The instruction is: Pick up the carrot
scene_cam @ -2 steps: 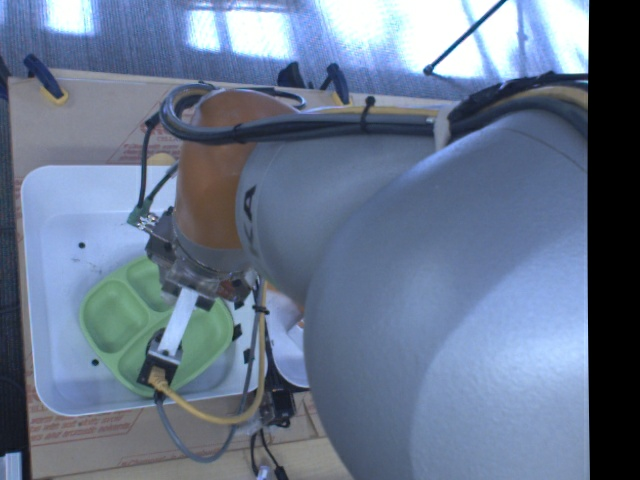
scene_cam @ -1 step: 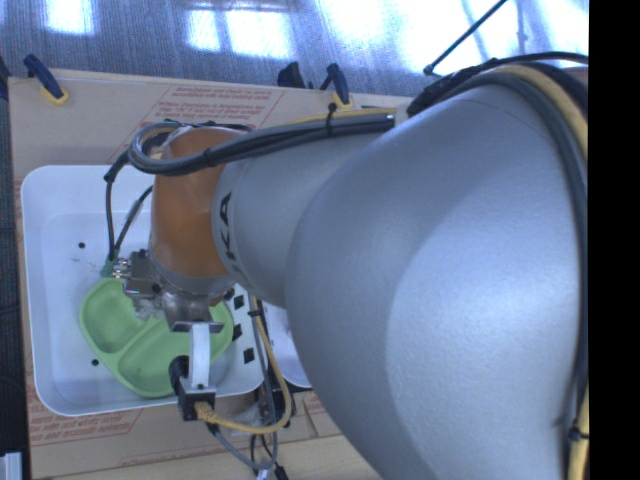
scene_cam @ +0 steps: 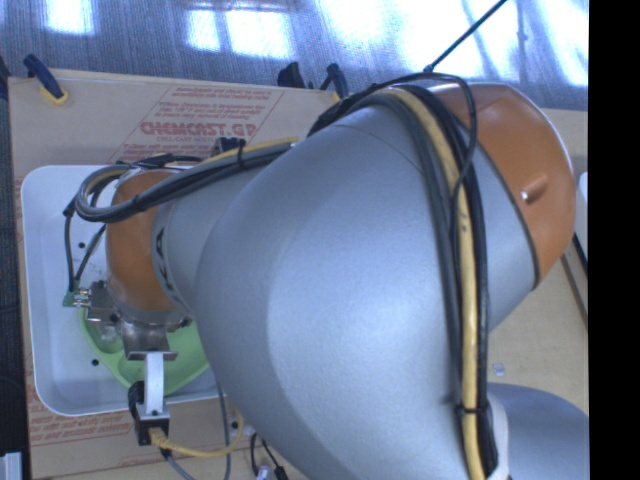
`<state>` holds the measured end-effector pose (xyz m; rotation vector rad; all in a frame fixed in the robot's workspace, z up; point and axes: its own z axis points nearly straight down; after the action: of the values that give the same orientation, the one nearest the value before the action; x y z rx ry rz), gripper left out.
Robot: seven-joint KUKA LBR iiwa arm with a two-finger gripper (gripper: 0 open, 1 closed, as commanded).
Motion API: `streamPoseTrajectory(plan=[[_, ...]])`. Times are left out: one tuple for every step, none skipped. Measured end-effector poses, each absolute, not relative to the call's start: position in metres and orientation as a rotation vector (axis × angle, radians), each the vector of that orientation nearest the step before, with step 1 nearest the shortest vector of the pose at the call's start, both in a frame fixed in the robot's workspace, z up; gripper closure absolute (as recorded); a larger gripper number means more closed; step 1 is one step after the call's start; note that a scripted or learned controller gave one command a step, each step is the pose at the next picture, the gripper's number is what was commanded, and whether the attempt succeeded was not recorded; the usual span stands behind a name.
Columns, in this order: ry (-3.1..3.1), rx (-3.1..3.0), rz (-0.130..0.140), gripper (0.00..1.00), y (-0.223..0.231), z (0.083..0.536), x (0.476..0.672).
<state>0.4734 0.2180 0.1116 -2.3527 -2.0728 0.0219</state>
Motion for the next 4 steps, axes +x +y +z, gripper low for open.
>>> streamPoseTrajectory(plan=[[-2.033,-2.382,-0.040,1.00,0.161,0.102,0.569],[-2.048,-2.383,-0.003,1.00,0.182,0.220,0.575],[-2.137,-2.299,0.014,1.00,0.101,0.091,0.595],[-1.782,-2.585,0.009,1.00,0.097,0.193,0.599]])
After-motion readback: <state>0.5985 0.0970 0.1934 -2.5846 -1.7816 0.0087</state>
